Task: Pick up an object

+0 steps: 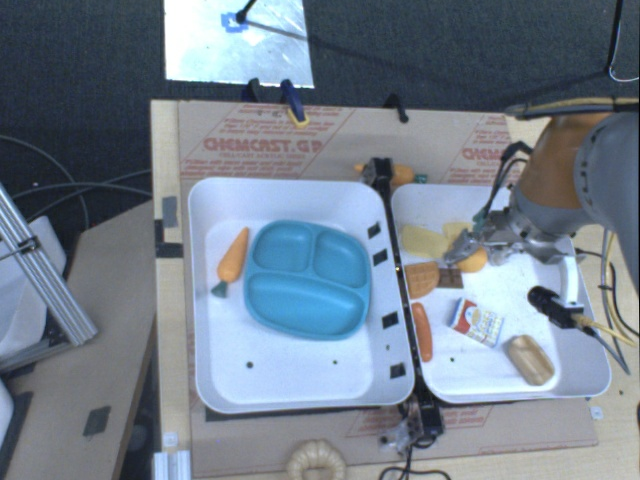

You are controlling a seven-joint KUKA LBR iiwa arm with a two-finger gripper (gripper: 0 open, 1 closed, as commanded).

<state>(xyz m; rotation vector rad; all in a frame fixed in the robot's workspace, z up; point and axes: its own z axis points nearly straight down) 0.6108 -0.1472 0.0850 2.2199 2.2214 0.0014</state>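
Observation:
My gripper (460, 256) is low in the right bin (590, 368), near its back middle. A small yellow-orange piece (476, 261) lies right against the gripper's tip, and I cannot make out whether it is gripped. A pale yellow flat slice (424, 238) lies just to the left. A brown toast-like piece (421, 279) sits below that. Further forward are a red sausage (423, 330), a small white carton (476, 322) and a tan bread roll (530, 359).
The left bin (215, 368) holds a blue divided plate (306, 278) and an orange carrot (232, 258) at its left side. The ridge between the bins (398, 298) runs close to the toast and sausage. The arm (570, 183) comes in over the right bin's back right.

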